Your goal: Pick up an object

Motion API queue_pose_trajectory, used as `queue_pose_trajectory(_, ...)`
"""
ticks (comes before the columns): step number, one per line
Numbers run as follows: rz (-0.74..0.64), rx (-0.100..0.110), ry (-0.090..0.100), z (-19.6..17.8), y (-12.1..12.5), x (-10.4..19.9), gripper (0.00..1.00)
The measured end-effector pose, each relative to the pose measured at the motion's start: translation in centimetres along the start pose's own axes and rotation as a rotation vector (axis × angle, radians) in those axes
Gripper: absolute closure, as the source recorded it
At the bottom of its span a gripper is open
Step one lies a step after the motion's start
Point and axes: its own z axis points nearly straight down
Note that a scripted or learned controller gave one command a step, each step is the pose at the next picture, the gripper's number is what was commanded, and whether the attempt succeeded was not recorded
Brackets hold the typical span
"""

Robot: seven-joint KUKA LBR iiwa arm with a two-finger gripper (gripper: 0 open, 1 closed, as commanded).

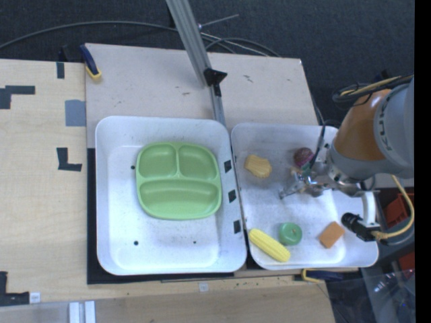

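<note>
Grey gripper (pixel 291 191) hangs low in the right bin (pixel 269 137) near a dark red ball (pixel 302 157); its jaw state I cannot tell

Bright, even overhead light; soft low-res frame.
White bins (pixel 108 180) near blown out, faint speckle only. Short soft shadows under green divided plate (pixel 179 180) and corn cob (pixel 269 245). Dark floor at top underexposed, cables barely legible. Slight blur overall, esp. around gripper (pixel 296 186); colours a bit washed.

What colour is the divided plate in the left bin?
Light green, plain; the divided plate shows in the camera view.
</note>
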Motion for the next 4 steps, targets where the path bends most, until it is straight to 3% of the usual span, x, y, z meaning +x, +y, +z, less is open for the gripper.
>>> queue_pose_trajectory(1,-0.001,0.000,0.000,-1.0,0.0,0.0,1.00)
queue_pose_trajectory(4,0.000,-0.004,0.000,-13.2,-0.2,1.2,1.00)
